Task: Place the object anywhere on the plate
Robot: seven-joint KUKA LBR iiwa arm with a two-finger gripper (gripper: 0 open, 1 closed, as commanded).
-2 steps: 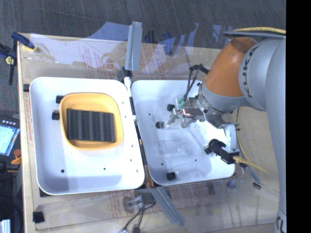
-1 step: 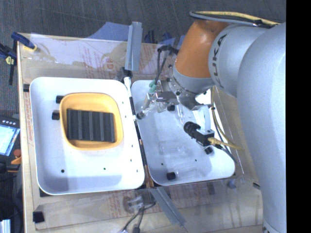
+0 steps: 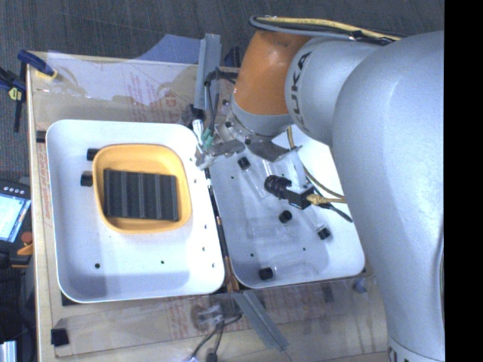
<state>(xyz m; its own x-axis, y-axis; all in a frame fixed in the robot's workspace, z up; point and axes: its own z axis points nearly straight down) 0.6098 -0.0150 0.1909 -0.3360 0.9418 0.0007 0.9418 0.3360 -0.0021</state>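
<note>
A yellow plate (image 3: 140,159) with a dark ribbed centre lies in the left white bin (image 3: 113,277). My gripper (image 3: 207,148) hangs over the divide between the bins, at the top left corner of the right bin (image 3: 343,259), just right of the plate's upper right rim. I see nothing that is clearly between its tips. Several small black pieces lie in the right bin, among them one (image 3: 243,162) close under the wrist, one (image 3: 284,216) mid-bin and one (image 3: 265,273) by the front wall.
The grey arm with its orange band (image 3: 264,74) covers the right bin's far side. Two small black bits (image 3: 92,154) sit left of the plate. A blue-handled tool (image 3: 34,62) lies at the bench's far left corner.
</note>
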